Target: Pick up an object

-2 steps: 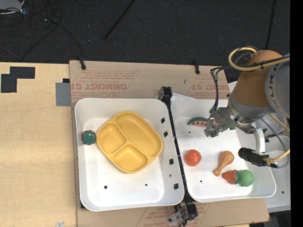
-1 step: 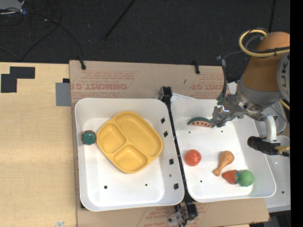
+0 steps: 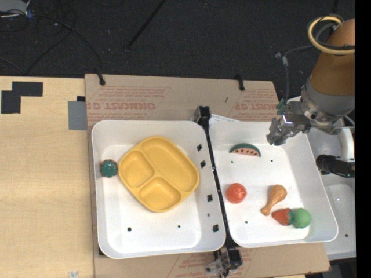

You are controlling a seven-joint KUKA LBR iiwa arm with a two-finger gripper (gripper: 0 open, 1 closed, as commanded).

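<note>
a: where's the arm?
b: the grey arm with the orange band (image 3: 333,68) reaches in from the right, its claw (image 3: 279,133) over the right white bin (image 3: 324,190) at the far corner. i cannot tell how it's set.
a: and the objects?
b: the green-rimmed red watermelon slice toy (image 3: 245,150) lies just beside the claw, long axis left to right. the orange plastic drumstick (image 3: 273,198) lies slantwise, its thick end toward the far right.

Grey arm (image 3: 330,94) with orange band, looped yellow cable, dark metal hand (image 3: 279,133).
</note>
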